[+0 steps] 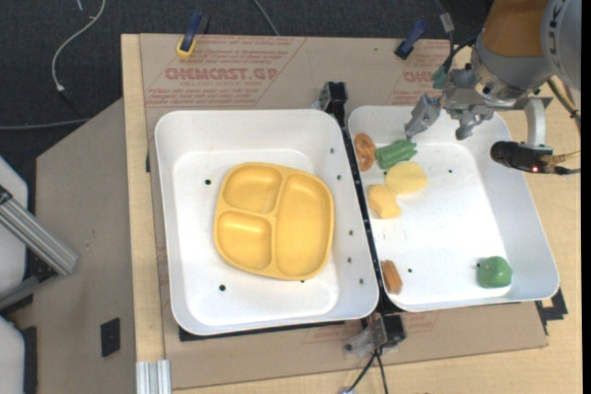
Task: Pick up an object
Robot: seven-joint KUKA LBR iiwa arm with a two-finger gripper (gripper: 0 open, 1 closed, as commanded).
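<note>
Our hand (446, 117) sits over the back part of the right bin (517, 226), fingers spread apart, nothing between them that we can see. One finger points down-left toward the green piece (397, 152), which lies just below and left of it; we can't tell if they touch. So we judge the pick as not done yet: approach stage, no grasp, no lift.

Right next to the green piece we see a pale yellow item (408, 179), touching or nearly so, and another yellow chunk (383, 201) just below that. An orange slice (364, 150) leans at the bin's left wall, near the green piece. Farther off, a small orange-brown piece (391, 276) lies by the front-left corner and a green pepper-like object (494, 272) sits near the front-right corner, well apart from the hand.

The left bin (185, 152) holds a yellow divided plate (274, 220), flat, roughly centered. Both bins rest on the tabletop (138, 198).

Left to do, in our view: close on something, likely the green piece, and raise it clear.
</note>
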